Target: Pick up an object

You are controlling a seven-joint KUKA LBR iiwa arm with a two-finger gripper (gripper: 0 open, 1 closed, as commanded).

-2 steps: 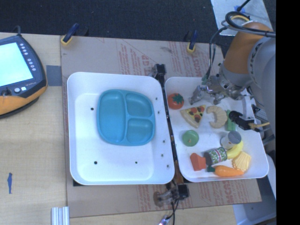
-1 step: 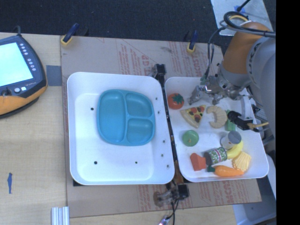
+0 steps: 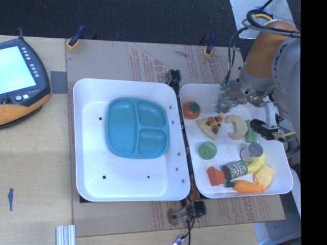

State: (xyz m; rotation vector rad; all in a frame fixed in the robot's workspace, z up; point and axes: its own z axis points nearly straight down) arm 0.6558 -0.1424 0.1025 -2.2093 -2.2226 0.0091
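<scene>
Where the hand hovers — pizza slice, pepperoni-dotted.

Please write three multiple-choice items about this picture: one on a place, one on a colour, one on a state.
1. Where does the divided plate lie?
A. left bin
B. right bin
C. on the tablet

2. What colour is the divided plate?
A. red
B. blue
C. yellow

3. How is the gripper placed?
A. above the left bin
B. outside both bins
C. above the right bin's far part, near the pizza slice

Key: 1 A, the plate rests inside the left bin. 2 B, it is light blue. 3 C, the gripper hangs beyond the pizza slice.
</scene>
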